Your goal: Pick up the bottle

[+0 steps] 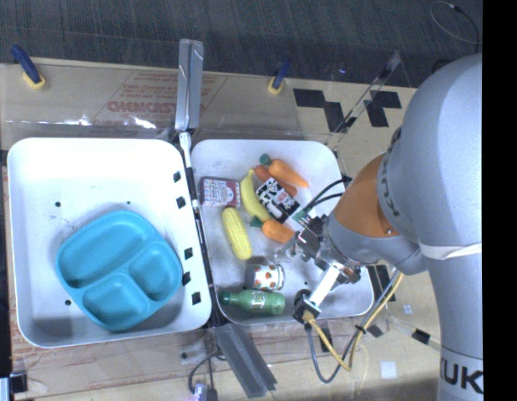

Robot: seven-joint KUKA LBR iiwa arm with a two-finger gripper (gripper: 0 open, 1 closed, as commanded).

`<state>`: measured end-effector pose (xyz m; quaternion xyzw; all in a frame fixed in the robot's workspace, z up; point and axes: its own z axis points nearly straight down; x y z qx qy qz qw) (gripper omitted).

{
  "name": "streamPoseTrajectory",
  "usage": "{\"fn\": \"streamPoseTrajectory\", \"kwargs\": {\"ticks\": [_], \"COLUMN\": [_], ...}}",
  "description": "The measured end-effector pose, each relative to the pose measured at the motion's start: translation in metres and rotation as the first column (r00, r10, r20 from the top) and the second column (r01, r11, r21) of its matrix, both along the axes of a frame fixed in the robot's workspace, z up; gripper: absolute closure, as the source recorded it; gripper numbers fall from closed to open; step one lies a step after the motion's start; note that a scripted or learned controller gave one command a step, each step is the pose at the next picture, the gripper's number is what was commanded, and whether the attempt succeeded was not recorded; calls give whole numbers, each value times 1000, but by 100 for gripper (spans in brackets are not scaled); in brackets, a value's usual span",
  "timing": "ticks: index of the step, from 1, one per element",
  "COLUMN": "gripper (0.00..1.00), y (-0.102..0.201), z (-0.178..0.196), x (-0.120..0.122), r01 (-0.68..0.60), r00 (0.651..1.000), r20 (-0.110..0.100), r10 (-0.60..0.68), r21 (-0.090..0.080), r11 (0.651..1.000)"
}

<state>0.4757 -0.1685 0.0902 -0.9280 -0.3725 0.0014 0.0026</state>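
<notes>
Arm [442, 140] hides pt of food bin [321, 161] wall; bottle [254, 302] label illegible.

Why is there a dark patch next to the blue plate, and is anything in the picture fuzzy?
Camera view: the dark patch is a soft shadow by the blue plate on the floor of the left bin. Camera view: the grey arm, close to the lens, looks a little soft, while the green bottle looks fairly sharp.

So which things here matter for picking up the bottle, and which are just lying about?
For the job: green bottle.
Lying about: corn cob, banana, upper carrot, lower carrot, can, blue divided plate.
</notes>
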Motion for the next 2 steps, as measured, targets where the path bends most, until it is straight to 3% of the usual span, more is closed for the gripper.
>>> {"fn": "streamPoseTrajectory", "kwargs": {"ticks": [1,2], "gripper": [0,0], "y": [-18,73], "z": [10,0], "x": [64,17], "r01": [31,47], "r00": [1000,999], "r20": [1,-2], "r10": [-31,-47], "r21": [-1,-1], "r11": [1000,999]}}
